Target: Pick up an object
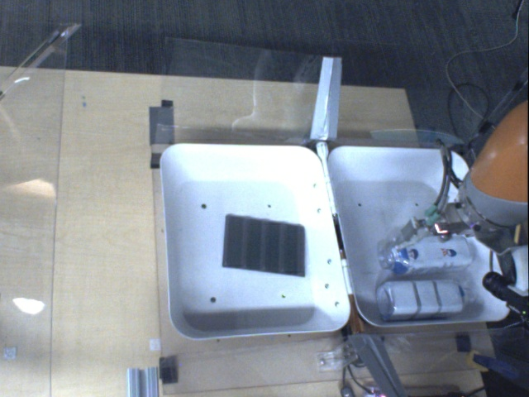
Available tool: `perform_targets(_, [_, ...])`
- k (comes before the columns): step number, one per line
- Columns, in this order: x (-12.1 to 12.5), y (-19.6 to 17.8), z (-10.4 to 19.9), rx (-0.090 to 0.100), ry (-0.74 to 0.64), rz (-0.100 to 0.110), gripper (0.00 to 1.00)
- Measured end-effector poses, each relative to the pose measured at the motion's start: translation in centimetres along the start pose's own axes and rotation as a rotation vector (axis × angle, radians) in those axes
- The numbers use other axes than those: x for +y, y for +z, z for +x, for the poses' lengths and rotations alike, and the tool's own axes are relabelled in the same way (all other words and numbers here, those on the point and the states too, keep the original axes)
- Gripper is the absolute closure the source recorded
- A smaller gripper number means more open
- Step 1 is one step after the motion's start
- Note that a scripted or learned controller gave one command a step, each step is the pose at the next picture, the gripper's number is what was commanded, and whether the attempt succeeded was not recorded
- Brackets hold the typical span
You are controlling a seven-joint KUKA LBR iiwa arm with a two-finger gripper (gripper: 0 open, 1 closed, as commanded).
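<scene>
Grey ridged pack (420,299) nearest, clear bottle (421,255) just behind, both in right bin (372,180). Black pad (264,244) in left bin (190,180). Arm (504,172) over bottle; pincer (438,226) state unclear.

Two white bins (178,222) are set side by side, touching, on a pale wooden bench (91,246).

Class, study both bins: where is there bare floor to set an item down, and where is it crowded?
Left bin: bare all round the dark ridged pad. Right bin: bare far-left part; crowded near the arm by plastic bottle, grey pack and pincer.
</scene>
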State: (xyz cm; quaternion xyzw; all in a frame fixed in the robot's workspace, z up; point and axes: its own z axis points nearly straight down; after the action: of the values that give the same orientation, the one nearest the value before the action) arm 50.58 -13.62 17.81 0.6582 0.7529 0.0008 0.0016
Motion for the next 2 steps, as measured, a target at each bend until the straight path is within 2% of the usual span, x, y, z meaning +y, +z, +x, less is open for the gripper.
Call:
perform_targets(1, [2.6,-0.7,5.3,0.000,-0.190,-0.002,0.00])
perform_targets(2, [0.3,4.9,1.3,0.001,-0.168,-0.001,0.00])
